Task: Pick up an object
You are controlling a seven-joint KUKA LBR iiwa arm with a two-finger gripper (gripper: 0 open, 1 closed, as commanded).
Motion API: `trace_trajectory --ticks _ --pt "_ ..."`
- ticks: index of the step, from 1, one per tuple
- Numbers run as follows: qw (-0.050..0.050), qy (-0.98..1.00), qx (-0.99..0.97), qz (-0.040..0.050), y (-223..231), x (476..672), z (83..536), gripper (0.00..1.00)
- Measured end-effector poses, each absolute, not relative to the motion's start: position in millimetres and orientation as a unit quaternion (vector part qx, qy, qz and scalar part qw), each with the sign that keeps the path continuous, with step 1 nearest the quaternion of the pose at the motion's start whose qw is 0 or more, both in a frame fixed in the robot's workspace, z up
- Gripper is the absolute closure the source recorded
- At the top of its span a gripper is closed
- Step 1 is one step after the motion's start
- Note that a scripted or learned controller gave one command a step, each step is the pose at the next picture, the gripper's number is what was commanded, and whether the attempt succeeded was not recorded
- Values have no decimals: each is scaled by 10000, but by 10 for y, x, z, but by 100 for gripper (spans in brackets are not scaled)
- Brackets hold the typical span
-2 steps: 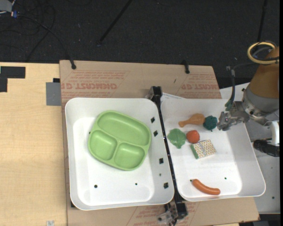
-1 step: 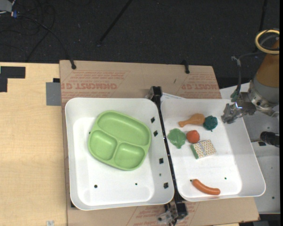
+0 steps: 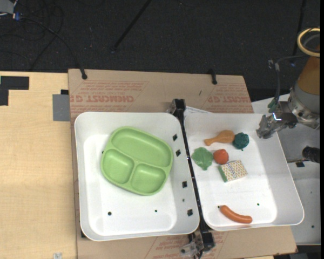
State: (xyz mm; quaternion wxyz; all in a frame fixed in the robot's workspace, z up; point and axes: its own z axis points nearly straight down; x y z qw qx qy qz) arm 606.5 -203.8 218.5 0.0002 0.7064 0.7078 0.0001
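Observation:
The right bin holds several small objects: a tan drumstick, a dark teal lump, a green leafy piece, an orange-red ball, a speckled block and an orange sausage near the front. My gripper hangs over the bin's far right rim, to the right of the teal lump and apart from every object. Nothing shows between its fingers.
The left bin holds a green divided plate. A black divider runs between the two bins. Cardboard lies under them, with a wooden bench surface to the left.

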Motion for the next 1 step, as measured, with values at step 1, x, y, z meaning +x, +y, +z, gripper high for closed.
trace_trajectory --ticks 1 --pt "-28 7089 7053 -5 -1481 5974 2092 100"
